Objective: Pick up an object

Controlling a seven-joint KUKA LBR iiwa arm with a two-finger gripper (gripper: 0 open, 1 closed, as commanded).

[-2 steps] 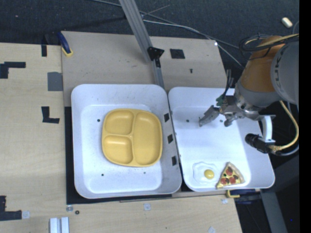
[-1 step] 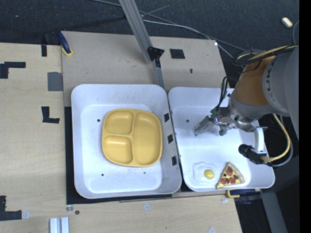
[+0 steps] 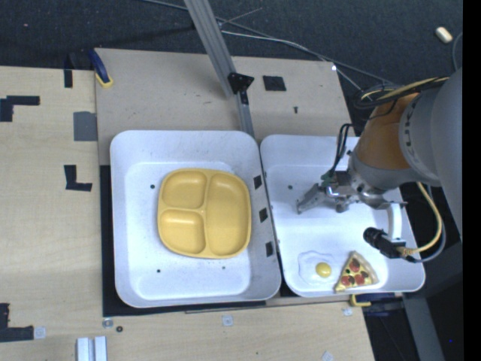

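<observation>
Room was widest in the right bin [image 3: 289, 265], whose upper and middle floor lay bare around the gripper [image 3: 304, 204]. The fingers stood a little apart with nothing between them, their tips pointing toward the divider between the bins and hanging over the bin's left-centre floor, just short of its left wall. The arm [image 3: 391, 138], grey with its orange band, reached in across the bin's right rim, and a black cable fitting [image 3: 382, 241] hung beside it near the right wall. Along the near edge of that bin lay a toy fried egg [image 3: 316, 267] and, just beside it to the right, a toy pizza slice [image 3: 355, 271], both well apart from the fingertips. The left bin [image 3: 131, 201] held a yellow divided plate [image 3: 204, 212] at its centre, with bare white floor on every side. A metal post [image 3: 218, 43] slanted down toward the gap between the two bins at their far edge.
</observation>
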